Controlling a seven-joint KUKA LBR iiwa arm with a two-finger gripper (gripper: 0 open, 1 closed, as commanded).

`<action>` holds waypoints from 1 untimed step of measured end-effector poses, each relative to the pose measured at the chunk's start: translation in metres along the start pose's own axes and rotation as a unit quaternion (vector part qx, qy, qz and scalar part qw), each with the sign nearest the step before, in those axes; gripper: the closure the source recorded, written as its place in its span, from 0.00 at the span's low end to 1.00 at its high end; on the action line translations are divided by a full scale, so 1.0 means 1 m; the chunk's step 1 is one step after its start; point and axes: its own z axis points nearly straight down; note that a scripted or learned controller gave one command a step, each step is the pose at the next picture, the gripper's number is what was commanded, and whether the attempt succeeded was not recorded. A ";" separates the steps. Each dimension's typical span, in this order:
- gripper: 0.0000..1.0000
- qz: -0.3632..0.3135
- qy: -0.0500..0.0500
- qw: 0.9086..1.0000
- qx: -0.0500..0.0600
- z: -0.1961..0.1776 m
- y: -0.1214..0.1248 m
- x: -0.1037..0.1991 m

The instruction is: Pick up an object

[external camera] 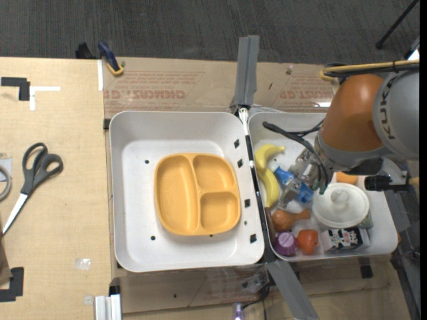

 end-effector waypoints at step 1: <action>1.00 -0.001 -0.002 1.000 0.000 -0.009 0.000 -0.001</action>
